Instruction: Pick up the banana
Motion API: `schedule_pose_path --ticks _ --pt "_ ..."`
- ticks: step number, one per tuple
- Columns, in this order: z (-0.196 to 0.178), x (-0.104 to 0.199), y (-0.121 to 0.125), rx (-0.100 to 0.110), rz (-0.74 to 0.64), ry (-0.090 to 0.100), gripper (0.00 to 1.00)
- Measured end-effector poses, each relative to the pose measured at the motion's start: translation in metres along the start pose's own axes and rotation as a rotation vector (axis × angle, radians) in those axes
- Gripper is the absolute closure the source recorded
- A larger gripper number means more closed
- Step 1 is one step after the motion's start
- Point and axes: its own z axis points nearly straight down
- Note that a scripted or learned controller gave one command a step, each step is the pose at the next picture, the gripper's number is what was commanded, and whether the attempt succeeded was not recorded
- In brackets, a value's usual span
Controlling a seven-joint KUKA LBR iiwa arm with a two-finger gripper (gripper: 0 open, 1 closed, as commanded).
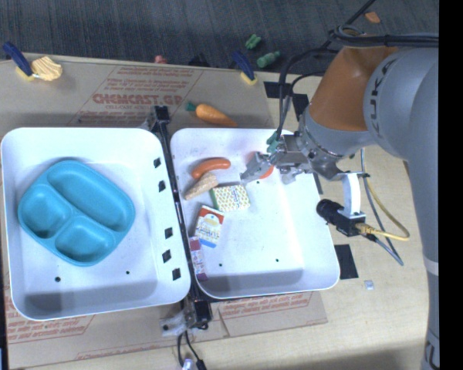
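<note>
A pale tan, slightly curved piece [201,185], the nearest thing to a banana in sight, lies in the right bin [293,260] near its left wall. A red-orange sausage [210,165] lies just behind it. My gripper [265,168] hangs low over the bin's far middle, to the right of both pieces and apart from the tan one. A small red-orange bit shows right under the gripper, and what it is cannot be made out.
A green-and-yellow box [230,197] and a small carton [209,227] sit beside the tan piece. The left bin [31,299] holds a blue divided tray [76,210]. A toy carrot [212,114] lies on the cardboard behind the bins. Cables trail by the right bin's right rim.
</note>
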Motion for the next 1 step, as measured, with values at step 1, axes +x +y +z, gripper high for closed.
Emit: schedule_pose_path --ticks 1 --pt "0.0305 0.1199 -0.0343 0.002 0.161 0.0 0.0"
